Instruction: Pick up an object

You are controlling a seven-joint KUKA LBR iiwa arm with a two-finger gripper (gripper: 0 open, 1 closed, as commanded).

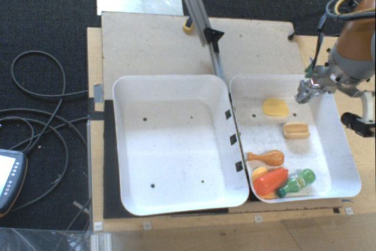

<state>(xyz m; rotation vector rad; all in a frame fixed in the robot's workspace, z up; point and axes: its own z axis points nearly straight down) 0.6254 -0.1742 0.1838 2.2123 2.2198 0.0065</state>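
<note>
The right bin (341,150) holds several toy foods. A flat yellow piece (275,107) lies near its far side, with a tan hot-dog bun (296,130) just in front of it. Toward the near edge lie an orange drumstick (267,157), a red-orange pepper (269,180) and a green bottle (296,182). My gripper (304,93) hangs over the far right part of this bin, to the right of the yellow piece and above the bun. Nothing shows between its tips.
The left bin (126,126) stands beside the right one, sharing a middle wall. A slanted metal pole (194,0) crosses above the bench's far side. Cables (41,97) and a tablet (9,176) lie on the dark floor to the left.
</note>
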